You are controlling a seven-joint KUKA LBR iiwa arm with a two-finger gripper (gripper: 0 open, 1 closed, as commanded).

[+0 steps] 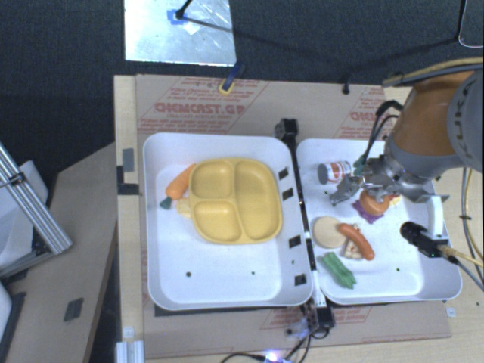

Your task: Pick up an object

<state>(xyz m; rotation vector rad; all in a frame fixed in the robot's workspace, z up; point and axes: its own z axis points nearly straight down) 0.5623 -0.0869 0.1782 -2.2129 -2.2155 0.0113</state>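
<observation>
My gripper (361, 187) hangs over the back of the right bin (439, 282), reaching in from the right. Directly beside and partly beneath it lies an orange round toy on a purple piece (376, 203); whether it touches the gripper is unclear. A small can with a red label (333, 172) lies on its side just left of the gripper. Nearer the front are a pale bun (327, 232), a red sausage (356, 241) and a green vegetable (339, 269).
The left bin (162, 278) holds a yellow divided plate (231, 200) with a carrot (178, 182) at its left edge. A raised divider with black clips (299, 210) separates the bins. A metal sheet (180, 21) lies beyond the bench.
</observation>
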